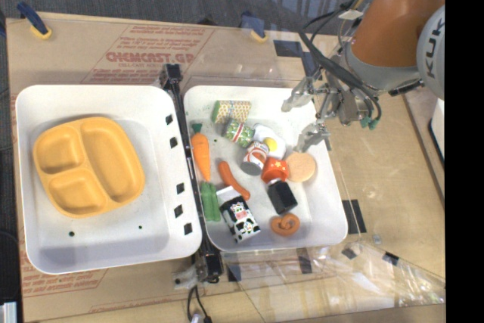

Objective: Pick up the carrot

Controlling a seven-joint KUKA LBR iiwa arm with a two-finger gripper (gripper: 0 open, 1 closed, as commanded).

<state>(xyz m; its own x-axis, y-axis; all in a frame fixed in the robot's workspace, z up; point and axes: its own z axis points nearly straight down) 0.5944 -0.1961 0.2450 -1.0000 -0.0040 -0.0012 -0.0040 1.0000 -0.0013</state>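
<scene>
Item: carrot (200, 153). Lies lengthwise in the right bin (333, 197), against its left wall, green top pointing to the far side. Just beside it: a green vegetable (209, 201) at its near tip, and a red sausage-shaped piece (234, 179) slightly to its right.

Item: gripper (308, 117). Hangs over the far right part of the same bin, fingers spread apart with nothing between them. Carrot is well apart from it, across the bin toward the left wall.

Other contents: small cans (233, 122), an egg piece (268, 141), a red bottle (275, 169), a black block (282, 197), a cow-print carton (240, 219), a pretzel-like piece (286, 224). Left bin (30, 253) carries a yellow divided tray (87, 164).

Risks, as I judge them: the carrot hugs the wall, so one finger may strike the rim or find no room to slip down. A closing grasp may catch the red piece or green vegetable instead. Crossing low, the arm could knock the cans.
</scene>
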